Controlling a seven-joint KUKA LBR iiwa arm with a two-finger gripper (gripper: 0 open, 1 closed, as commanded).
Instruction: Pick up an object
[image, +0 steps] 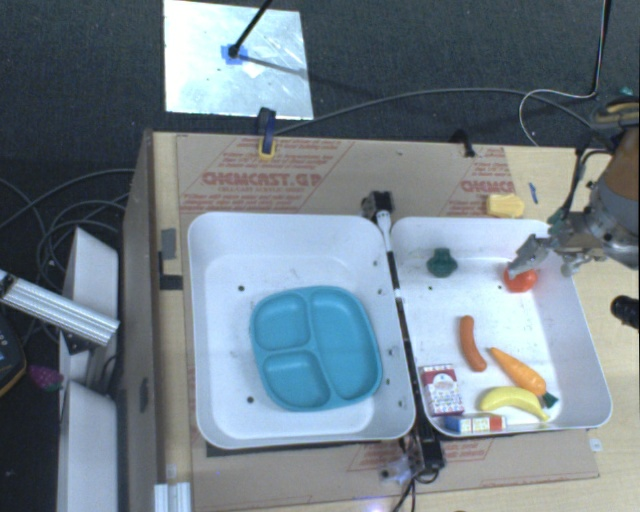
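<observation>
Fingers (527, 256): we cannot tell from the camera view whether they are spread or closed, as they merge into the grey mass of the gripper (545, 258) at this slant.

Position: the gripper is low over the far right part of the right bin (590, 385), and its tip overlaps the upper edge of a small red object (520, 282). We take this object to be the target. It lies on the bin floor near the far wall, well apart from the green object (441, 263) to its left and from the sausage (471, 343), carrot (520, 368) and banana (513, 401) nearer the camera.

Progress: we judge the approach complete and the grasp unconfirmed. Nothing indicates the red object has left the floor. Closing securely and lifting remain to be done.

Orientation: the visible part of the red object reads as roundish, slightly wider than tall in this view. We find no clear long axis or pointing end, so the approach angle should matter little.

The left bin (215, 300) holds a blue divided plate (315, 347), not involved.
</observation>
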